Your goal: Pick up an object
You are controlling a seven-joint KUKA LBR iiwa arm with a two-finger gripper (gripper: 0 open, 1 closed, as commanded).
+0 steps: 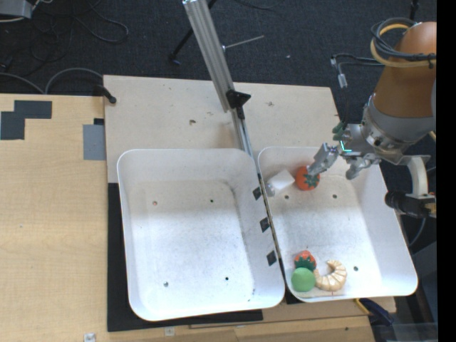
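In the right bin (pixel 385 226), a red tomato-like object (pixel 307 179) with a green top lies near the far left corner. A small white block (pixel 280 181) sits just left of it. My gripper (pixel 332 171) hovers over the far part of this bin, open, its fingers spread wide. The left fingertip (pixel 315 167) is right at the red object's upper edge, and the other finger (pixel 354 169) is well to the right. Nothing is between the fingers. At the bin's near edge lie a green ball (pixel 303 280), a small red and green piece (pixel 305 258) and a tan croissant-shaped toy (pixel 332 276).
The left bin (pixel 142 184) stands beside the right one, parted by a wall with black clips (pixel 263 223). A slanted metal rail (pixel 214 59) rises behind the bins. Cables and a black fitting (pixel 406 204) hang at the arm's right.
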